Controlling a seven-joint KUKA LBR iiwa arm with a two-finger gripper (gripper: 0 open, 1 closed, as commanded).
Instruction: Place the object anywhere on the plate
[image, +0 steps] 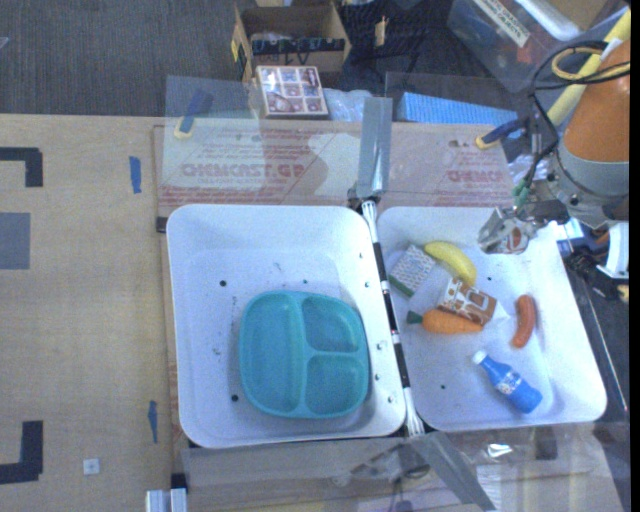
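Observation:
A teal divided plate lies in the left white bin. The right bin holds a yellow banana, an orange carrot, a small patterned box, a grey-green packet, an orange-red sausage and a blue bottle. My gripper hangs over the back right part of the right bin, beyond the banana and sausage. Nothing shows between its fingertips.
A clear plastic sheet with red lettering lies behind the bins. A cardboard box and a picture card sit further back. Cables run at the upper right, by the arm.

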